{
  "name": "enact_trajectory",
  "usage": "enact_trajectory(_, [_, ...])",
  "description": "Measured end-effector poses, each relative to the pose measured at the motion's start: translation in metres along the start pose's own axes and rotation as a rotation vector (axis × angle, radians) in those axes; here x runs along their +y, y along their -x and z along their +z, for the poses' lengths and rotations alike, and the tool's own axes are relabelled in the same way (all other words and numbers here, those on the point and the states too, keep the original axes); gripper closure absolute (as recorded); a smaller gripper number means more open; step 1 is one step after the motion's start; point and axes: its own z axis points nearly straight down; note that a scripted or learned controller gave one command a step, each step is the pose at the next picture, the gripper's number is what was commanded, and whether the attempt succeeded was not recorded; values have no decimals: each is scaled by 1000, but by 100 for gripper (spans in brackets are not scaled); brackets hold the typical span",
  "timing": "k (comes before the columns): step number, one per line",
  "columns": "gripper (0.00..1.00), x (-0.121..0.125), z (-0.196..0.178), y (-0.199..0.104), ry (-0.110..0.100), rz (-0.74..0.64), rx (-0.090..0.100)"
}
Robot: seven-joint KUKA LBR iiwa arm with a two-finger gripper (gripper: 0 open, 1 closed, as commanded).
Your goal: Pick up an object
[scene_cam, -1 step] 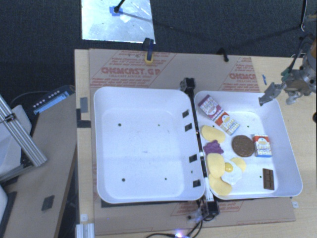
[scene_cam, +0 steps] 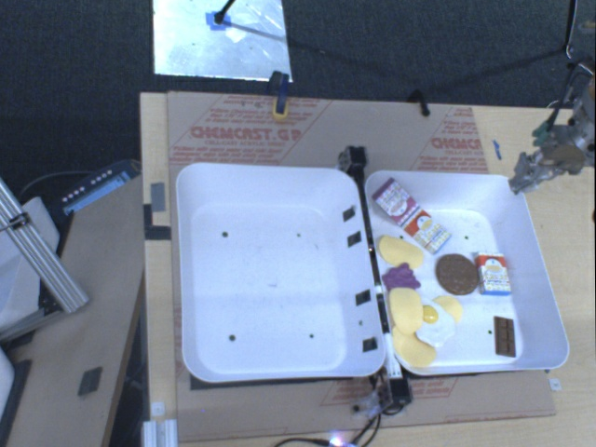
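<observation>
- Camera view, looking down at a slant: the gripper (scene_cam: 527,179) hangs at the right edge, above the upper right corner of the right bin (scene_cam: 537,242); whether it is open or closed cannot be told, and nothing is seen in it.
- All the objects lie in the right bin: a red-and-white carton (scene_cam: 393,197) near the top left; a second small box (scene_cam: 428,232) just below it; a brown disc (scene_cam: 456,274) mid-bin; a red box (scene_cam: 493,275) just beside the disc; a dark bar (scene_cam: 504,335) near the lower right; yellow pieces and a fried egg (scene_cam: 433,317) along the divider, with a purple piece (scene_cam: 400,276) among them.
- From the gripper everything lies down and to the left in this view; the red box looks the nearest candidate, its long axis roughly up-down in frame.
- The left bin (scene_cam: 270,268) is well apart from the gripper.
</observation>
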Motion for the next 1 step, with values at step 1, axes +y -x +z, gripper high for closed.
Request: enact_trajectory(1, [100, -29, 118, -27, -14, 6, 5])
